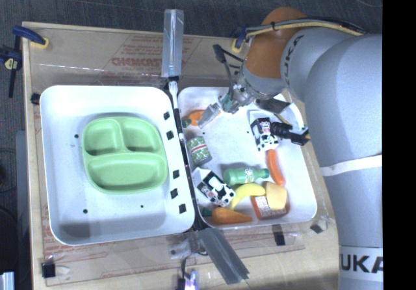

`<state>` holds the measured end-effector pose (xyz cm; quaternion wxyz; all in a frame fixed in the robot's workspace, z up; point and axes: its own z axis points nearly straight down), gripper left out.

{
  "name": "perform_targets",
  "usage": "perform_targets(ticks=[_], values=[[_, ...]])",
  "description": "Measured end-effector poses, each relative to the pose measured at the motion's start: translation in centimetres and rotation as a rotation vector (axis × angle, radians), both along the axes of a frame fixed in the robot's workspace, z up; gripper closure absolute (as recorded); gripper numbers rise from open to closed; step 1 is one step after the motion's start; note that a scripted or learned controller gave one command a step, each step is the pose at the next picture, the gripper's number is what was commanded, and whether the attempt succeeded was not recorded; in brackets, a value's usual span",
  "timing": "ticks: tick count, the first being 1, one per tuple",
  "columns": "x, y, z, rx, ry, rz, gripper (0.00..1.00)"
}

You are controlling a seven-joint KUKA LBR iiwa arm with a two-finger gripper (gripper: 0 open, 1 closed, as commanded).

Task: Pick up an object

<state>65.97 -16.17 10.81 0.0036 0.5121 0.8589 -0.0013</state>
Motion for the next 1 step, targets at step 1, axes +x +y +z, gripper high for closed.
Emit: perform_targets(ticks=[1], values=[[-0.18,-0.21,-1.44,0.005,0.006,0.013,0.0]])
